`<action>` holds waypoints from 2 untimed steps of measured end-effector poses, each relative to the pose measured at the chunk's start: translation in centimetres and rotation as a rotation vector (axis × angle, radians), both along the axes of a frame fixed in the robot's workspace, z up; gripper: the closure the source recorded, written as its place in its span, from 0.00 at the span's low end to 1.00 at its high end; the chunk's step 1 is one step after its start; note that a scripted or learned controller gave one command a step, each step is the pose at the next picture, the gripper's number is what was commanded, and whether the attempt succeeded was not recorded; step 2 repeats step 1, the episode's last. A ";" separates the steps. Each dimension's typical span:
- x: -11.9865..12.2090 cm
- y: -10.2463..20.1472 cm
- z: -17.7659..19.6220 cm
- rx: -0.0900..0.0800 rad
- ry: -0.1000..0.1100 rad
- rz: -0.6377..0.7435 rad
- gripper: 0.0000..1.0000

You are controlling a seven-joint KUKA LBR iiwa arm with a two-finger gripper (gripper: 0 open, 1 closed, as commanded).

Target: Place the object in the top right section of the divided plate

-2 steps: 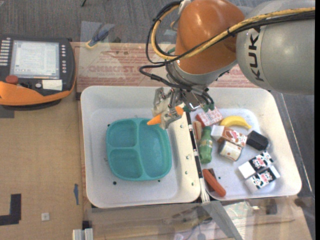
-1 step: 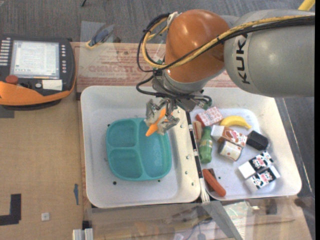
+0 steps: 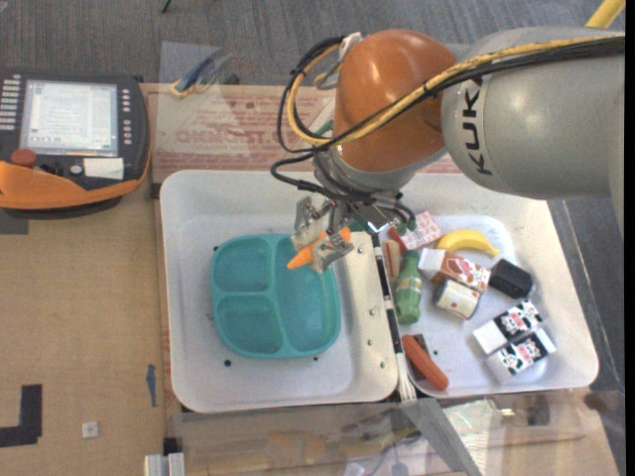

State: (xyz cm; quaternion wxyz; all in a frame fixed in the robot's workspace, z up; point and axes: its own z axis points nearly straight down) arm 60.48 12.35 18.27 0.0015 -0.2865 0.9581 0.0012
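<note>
A teal divided plate (image 3: 260, 317) lies in the left white bin (image 3: 189, 286). My gripper (image 3: 319, 243) hangs over the plate's upper right section, under the orange wrist band. Between its fingers sits a small orange object (image 3: 301, 259), carrot-like, a little above the plate's surface. The gripper is shut on it.
The right bin (image 3: 571, 296) holds a banana (image 3: 468, 240), a green bottle (image 3: 408, 297), a hot dog (image 3: 425, 362), a black block (image 3: 510, 279) and several small cartons. A teach pendant (image 3: 69, 142) lies at the left on the bench.
</note>
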 end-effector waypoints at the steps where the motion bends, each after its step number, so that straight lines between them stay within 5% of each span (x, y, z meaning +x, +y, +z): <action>1: -1.0 -3.9 9.7 0.001 -0.005 -0.113 1.00; 2: -1.0 -3.9 9.7 0.001 -0.005 -0.113 1.00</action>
